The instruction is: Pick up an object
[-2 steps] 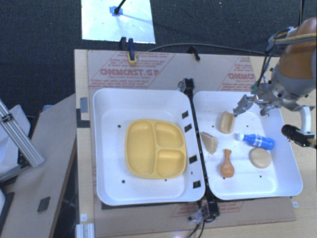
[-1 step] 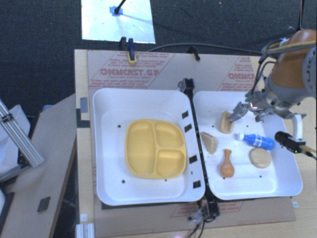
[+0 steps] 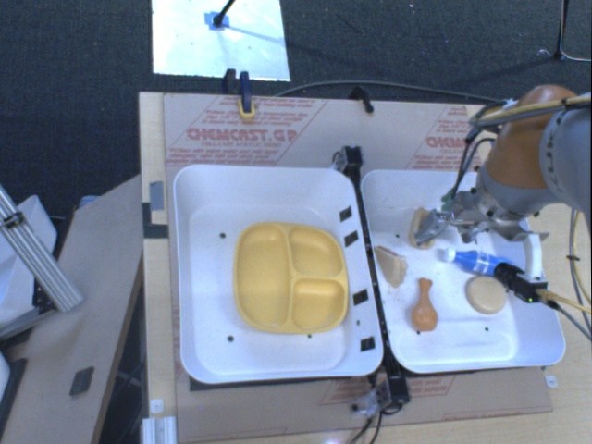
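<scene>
Nearest the camera, the front rim of the two white bins sits on a cardboard sheet laid over the table (image 3: 111, 239), most likely to keep the bins level and in a fixed place for the overhead camera. The left bin (image 3: 199, 340) carries a yellow divided plate (image 3: 291, 277), lying flat near its middle, well apart from anything the arm is working on.

The right bin (image 3: 546, 340) holds the loose objects, scattered apart from one another, which would give the gripper room to come down around any one of them. Closest to the front is an orange-brown pear-shaped piece (image 3: 424, 307) with its narrow neck pointing away from the camera. Just beside it, to the right, lies a round tan disc (image 3: 486, 295). To the left, near the wall between the bins, sits a pale wedge-shaped piece (image 3: 392, 265). Behind the disc is a blue and white tube (image 3: 470, 261), lying on its side.

Farther back, the gripper (image 3: 431, 230) is low in the bin, reaching in from the right, right at a small beige object (image 3: 422, 222). That object looks like the target of the pick. Whether the gripper is clenched, released, or actually grasping it cannot be told here; the metal parts overlap the object too closely.

Farthest off, the grey and orange arm (image 3: 523, 151) bends down over the bin's back corner.
</scene>
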`<act>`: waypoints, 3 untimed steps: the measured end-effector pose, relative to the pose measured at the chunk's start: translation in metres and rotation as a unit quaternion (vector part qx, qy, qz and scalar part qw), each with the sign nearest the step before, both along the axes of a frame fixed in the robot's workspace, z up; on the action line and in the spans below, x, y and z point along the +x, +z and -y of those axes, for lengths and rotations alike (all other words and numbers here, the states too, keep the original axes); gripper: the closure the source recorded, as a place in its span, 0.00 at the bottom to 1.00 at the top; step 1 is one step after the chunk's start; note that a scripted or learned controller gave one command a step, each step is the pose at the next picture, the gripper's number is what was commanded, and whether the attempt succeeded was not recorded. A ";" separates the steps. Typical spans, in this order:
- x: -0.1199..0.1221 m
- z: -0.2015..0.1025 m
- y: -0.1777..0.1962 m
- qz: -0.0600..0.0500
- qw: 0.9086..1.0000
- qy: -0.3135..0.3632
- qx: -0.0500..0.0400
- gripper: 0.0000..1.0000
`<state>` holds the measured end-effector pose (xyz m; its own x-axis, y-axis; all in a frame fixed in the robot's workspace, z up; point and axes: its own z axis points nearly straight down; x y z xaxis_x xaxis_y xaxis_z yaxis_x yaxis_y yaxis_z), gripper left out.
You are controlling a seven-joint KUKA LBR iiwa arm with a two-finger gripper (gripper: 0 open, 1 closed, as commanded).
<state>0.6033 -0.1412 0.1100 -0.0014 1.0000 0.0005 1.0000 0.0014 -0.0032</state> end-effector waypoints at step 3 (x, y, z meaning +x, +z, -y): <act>0.003 0.001 0.051 0.005 1.000 0.001 -0.001 1.00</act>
<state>0.6067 -0.1423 0.1606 -0.0033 1.0000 -0.0015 1.0000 0.0033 0.0072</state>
